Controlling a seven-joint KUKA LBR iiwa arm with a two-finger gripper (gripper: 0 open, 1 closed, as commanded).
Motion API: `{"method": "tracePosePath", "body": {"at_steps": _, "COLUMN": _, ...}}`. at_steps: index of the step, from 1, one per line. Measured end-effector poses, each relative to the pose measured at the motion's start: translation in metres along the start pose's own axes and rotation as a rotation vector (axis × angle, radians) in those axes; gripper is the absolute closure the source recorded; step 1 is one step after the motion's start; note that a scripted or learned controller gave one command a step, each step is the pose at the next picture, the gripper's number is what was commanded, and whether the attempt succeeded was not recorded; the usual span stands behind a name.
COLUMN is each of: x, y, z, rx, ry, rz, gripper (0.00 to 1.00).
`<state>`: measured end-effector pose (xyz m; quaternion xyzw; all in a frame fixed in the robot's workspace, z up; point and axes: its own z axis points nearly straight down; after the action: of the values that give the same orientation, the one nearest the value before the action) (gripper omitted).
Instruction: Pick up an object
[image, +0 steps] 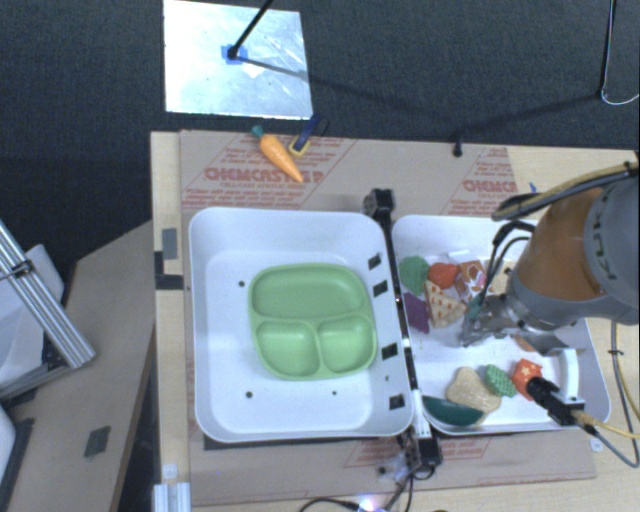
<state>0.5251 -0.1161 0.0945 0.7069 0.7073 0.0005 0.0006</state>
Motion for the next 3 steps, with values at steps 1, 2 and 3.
{"method": "tracePosePath", "body": {"at_steps": 1, "x": 0.0, "y": 0.003, "z": -0.043, "rx": -0.004, "ry": -0.001, "rz": -0.003, "gripper": 1.0}}
{"method": "tracePosePath", "body": {"at_steps": 2, "x": -0.008, "y": 0.011, "z": -0.101, "rx": -0.006, "ry": -0.002, "rz": -0.003, "gripper": 1.0}}
{"method": "tracePosePath", "body": {"at_steps": 3, "x": -0.008, "y": 0.012, "z": -0.132, "rx": -0.004, "ry": -0.001, "rz": -0.004, "gripper": 1.0}}
